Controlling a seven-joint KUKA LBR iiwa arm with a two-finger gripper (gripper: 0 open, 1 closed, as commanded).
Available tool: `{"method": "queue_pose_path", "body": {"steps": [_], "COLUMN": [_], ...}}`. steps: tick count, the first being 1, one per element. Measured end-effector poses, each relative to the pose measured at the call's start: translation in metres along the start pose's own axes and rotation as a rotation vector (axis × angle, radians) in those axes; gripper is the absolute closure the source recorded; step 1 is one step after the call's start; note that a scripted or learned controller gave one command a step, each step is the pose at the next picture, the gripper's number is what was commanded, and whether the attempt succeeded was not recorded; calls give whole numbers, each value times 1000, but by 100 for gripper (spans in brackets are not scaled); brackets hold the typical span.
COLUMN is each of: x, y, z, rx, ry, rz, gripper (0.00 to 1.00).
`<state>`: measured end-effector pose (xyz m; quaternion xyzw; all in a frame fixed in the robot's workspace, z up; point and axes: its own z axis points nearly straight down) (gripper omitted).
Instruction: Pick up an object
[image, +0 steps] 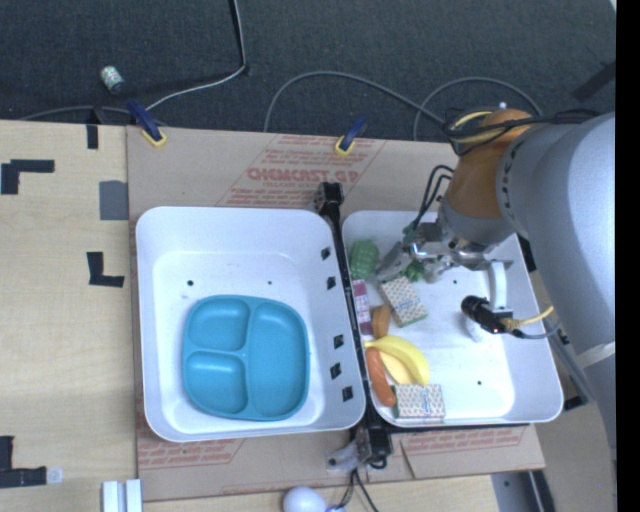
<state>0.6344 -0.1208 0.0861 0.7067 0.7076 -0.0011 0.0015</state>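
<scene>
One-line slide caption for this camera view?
Gripper over right bin beside green item; blue plate in left bin.

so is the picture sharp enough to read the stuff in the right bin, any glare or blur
Camera view: lighting is even and soft, no hard glare on the right bin; the gripper area is slightly soft, and print on the small box is too blurred to read; the blue tray is clear.

We see a large, smooth, light-grey cylindrical arm (575, 215) with rounded link housings, and an orange band (478, 165) encircling it above the wrist. Below the band we note a darker metallic wrist assembly with exposed bracket parts, ending in the gripper (412, 262). We also observe thin black cables looping beside the orange section, a yellowish cable, and a black fitting on a white mount.
</scene>
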Motion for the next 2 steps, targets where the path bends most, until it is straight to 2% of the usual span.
{"method": "queue_pose_path", "body": {"steps": [1,2], "x": [-16,-16], "y": [35,35], "z": [0,-10], "rx": [-3,-3], "ry": [2,0], "rz": [-1,-3], "gripper": [0,100]}}
